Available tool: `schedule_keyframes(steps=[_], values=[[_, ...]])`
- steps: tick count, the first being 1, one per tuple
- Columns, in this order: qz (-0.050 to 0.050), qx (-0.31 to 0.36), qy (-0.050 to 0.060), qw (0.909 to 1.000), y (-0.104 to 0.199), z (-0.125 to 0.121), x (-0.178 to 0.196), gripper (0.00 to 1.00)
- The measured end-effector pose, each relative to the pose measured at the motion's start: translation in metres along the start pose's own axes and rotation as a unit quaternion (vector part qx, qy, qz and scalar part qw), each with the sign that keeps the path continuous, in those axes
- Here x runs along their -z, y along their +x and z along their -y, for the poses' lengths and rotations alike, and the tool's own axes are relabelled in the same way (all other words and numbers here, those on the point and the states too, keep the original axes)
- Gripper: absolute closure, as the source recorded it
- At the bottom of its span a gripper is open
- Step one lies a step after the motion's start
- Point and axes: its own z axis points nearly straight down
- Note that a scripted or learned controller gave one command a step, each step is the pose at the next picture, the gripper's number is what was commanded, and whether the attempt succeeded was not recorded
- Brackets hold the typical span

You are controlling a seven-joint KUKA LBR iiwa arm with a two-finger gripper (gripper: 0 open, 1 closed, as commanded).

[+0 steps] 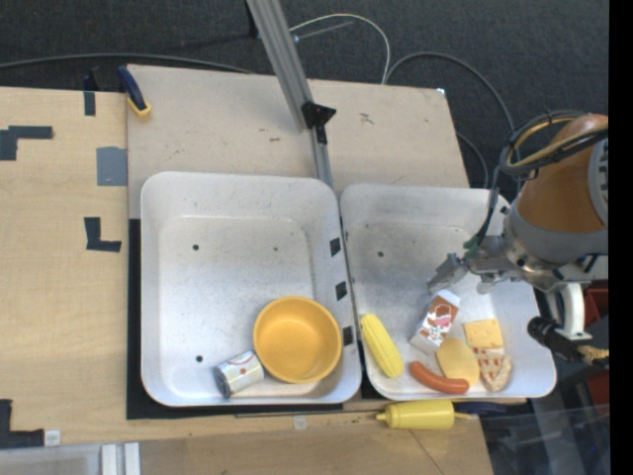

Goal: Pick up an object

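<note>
Carton (436, 323): small, white and red, in right bin (396, 216), just below gripper (457, 265); likely target.
Jaws: spread apart, holding nothing, poised just above carton's top edge.
Neighbours: cheese wedge (483, 333), sausage (437, 377), corn cob (381, 345) close by, pizza slice (494, 370) beside them.
Left bin (158, 265): yellow bowl (296, 338), small can (238, 373).
Risk: carton lying tilted, likely to slip or get nudged aside on closing; crowded neighbours could block one finger.

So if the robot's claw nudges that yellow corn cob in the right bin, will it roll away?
Probably a little. The corn cob looks rounded and tapered, so it would likely roll in a curve, not straight. It lies near the right bin's left wall, which should stop it. It looks like a smooth plastic toy, so probably light and a bit slippery.
</note>
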Motion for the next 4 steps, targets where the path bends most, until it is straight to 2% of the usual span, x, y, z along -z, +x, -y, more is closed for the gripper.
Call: schedule_keyframes(steps=[2, 3, 4], values=[[0.001, 0.0, -0.003, 1.0, 0.001, 0.003, -0.077, 0.0], [0.0, 0.001, -0.003, 1.0, 0.002, 0.003, -0.067, 1.0], [0.001, 0.001, -0.005, 1.0, 0.001, 0.001, -0.004, 1.0]])
